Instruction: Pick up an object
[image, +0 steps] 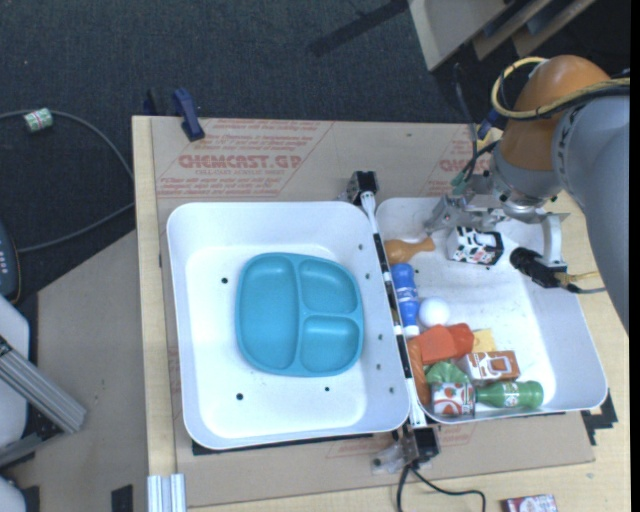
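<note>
Gripper (476, 243) low in right bin (560, 330), over black-and-white toy (478, 247). Can't tell its state. Nothing lifted yet; pick-up left to do.

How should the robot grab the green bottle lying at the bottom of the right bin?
The green bottle lies on its side along the near wall of the right bin, with a red-and-white can at its left end. Probably best to come straight down from above and pinch across its round middle, fingers on either long side, where it looks evenly wide.
</note>
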